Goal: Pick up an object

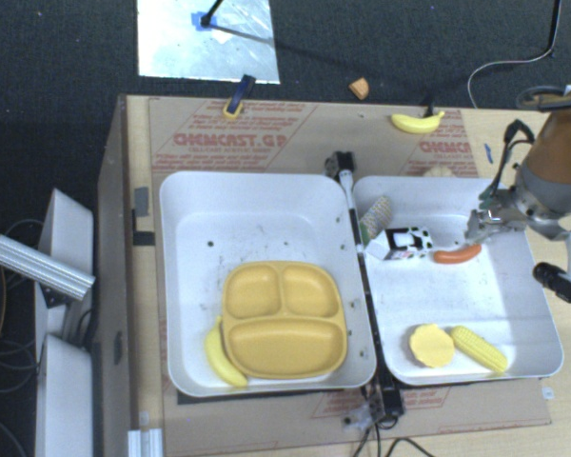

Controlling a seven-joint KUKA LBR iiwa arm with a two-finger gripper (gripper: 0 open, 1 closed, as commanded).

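Two bananas – one at the divided yellow plate's (284, 318) 8 o'clock (223, 358), one on the bench (417, 121). One hot dog (455, 253) under the gripper (482, 223) – can't tell its grip.

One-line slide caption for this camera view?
The gripper hovers at the right bin's far edge beside an orange sausage; a yellow divided plate sits in the left bin.
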